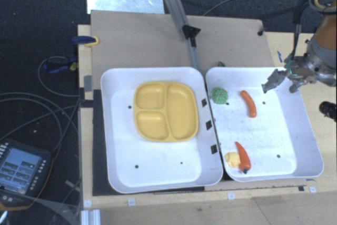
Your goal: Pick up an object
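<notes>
While you watched, the pincer (281, 81) hung above the right bin's (308, 129) upper right part, its two dark metal fingers spread apart and grasping nothing. Just to its left lay a smooth, curved orange sausage-like piece (249, 103), and further left a knobbly green ball (219, 95). Well below it, a glossy orange-red pepper shape (243, 156) touched a lumpy yellow piece (231, 158). Far left, a yellow three-section plastic tray (165, 111) sat in the left bin (121, 166).
</notes>
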Controlling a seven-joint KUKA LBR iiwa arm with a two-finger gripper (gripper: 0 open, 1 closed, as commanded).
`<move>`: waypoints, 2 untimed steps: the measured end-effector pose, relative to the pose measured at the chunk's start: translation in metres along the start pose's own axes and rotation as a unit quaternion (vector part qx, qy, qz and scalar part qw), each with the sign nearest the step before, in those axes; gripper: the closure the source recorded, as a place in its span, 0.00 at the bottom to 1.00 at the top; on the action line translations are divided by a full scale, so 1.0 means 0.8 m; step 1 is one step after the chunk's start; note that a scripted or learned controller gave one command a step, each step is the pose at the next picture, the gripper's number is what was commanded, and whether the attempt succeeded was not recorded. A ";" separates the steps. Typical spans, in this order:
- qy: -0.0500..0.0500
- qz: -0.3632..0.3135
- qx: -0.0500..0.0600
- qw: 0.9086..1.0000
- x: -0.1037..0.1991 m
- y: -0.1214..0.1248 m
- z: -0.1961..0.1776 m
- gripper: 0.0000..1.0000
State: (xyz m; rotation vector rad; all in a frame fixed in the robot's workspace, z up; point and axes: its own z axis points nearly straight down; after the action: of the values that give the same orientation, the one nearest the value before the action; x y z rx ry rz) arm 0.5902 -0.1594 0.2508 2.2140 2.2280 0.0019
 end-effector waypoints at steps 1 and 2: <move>0.000 0.000 0.000 1.000 0.000 0.000 0.000 0.00; 0.000 -0.001 0.002 1.000 0.004 0.013 0.064 0.00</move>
State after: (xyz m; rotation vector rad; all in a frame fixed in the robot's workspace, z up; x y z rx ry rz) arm 0.6002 -0.1560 0.1992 2.2139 2.2309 -0.0022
